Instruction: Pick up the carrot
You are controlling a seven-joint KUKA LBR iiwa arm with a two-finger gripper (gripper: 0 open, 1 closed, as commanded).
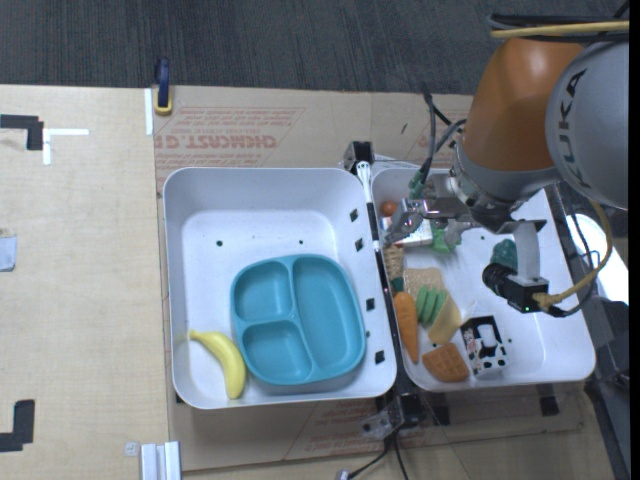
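While your two-finger gripper (412, 223) hangs over the right white bin's (560, 353) upper left, whether it is parted or closed cannot be judged. Toward the view's bottom lies the slim orange carrot (406, 326), lengthwise along the left wall.

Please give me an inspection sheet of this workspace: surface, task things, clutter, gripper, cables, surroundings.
Surface: two white bins side by side, left bin and right bin, on a cardboard sheet.
Task things: carrot lies in the right bin along its left wall, not held.
Clutter: blue divided plate and banana in the left bin; green ridged piece and other small toy foods beside the carrot.
Gripper: gripper is above the far end of the right bin, apart from the carrot.
Cables: black cables run to the wrist.
Surroundings: dark floor.
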